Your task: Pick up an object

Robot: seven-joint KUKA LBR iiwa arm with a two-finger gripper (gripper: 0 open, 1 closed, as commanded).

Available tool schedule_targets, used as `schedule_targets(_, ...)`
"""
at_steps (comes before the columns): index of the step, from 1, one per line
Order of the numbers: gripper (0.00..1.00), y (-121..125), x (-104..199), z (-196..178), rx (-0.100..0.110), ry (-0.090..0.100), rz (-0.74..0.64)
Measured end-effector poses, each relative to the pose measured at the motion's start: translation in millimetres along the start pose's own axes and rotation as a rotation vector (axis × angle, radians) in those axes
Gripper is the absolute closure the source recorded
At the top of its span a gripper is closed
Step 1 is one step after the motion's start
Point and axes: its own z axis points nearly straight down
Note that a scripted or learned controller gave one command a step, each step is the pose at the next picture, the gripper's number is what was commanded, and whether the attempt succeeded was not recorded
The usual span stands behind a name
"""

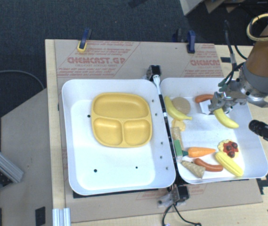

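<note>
My gripper hangs over the upper right part of the right bin. Just below and right of it lies a small yellow banana, its upper end touching or tucked under the gripper; I cannot tell whether it is held. An orange-red sausage lies just left of the gripper. Further left are a second banana and a tan round piece. Near the front of the bin lie a carrot, a red sausage, a corn cob and a bread wedge.
The left bin holds a yellow divided plate. A tan stick with a green band lies along the right bin's left wall. A red and yellow toy sits above the corn. The arm's black fitting overhangs the right rim.
</note>
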Motion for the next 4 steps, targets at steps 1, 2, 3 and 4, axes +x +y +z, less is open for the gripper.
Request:
schedule_targets(1, 1.00, 1.3, 0.0, -18.6, 0.004, 0.001, 0.001)
schedule_targets(2, 1.00, 15.1, 61.5, -17.3, 0.005, 0.004, -0.005)
schedule_targets(3, 1.00, 12.5, 120.4, -25.8, 0.005, 0.004, -0.005)
schedule_targets(4, 1.00, 26.3, 155.4, -11.4, 0.007, 0.003, -0.002)
